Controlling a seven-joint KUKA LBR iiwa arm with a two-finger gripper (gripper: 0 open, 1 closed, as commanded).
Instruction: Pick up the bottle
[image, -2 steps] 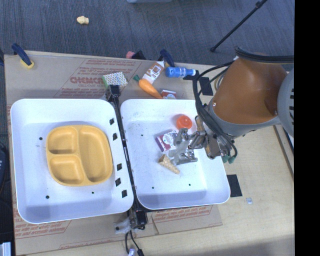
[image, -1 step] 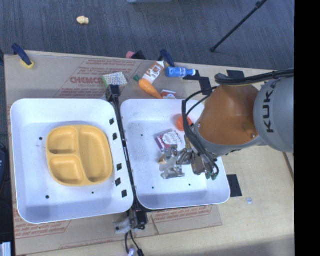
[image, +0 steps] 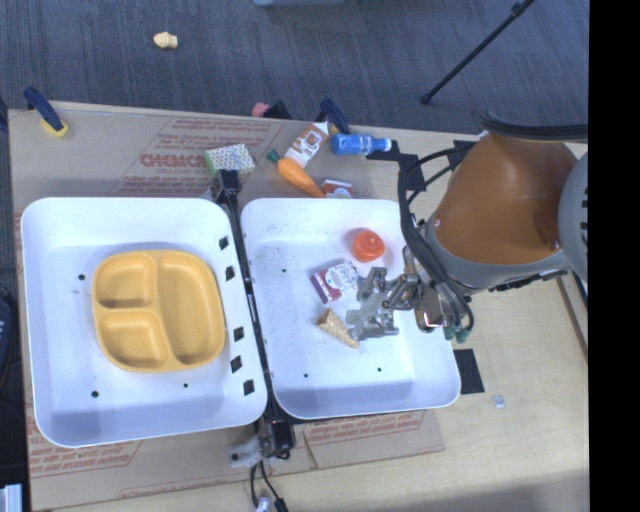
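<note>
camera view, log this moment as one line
task: pick up bottle | gripper: low in right bin, over small items | bottle: on bench behind bins, not held | left bin: yellow tray

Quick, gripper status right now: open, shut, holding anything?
Gripper: low in the right bin, among the small items beside the red packet; whether it is open, shut or holding anything cannot be told.

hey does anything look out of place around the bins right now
Yes. Several items lie on the cardboard behind the right bin rather than in it: a blue bottle, a carrot and a small carton.
</note>
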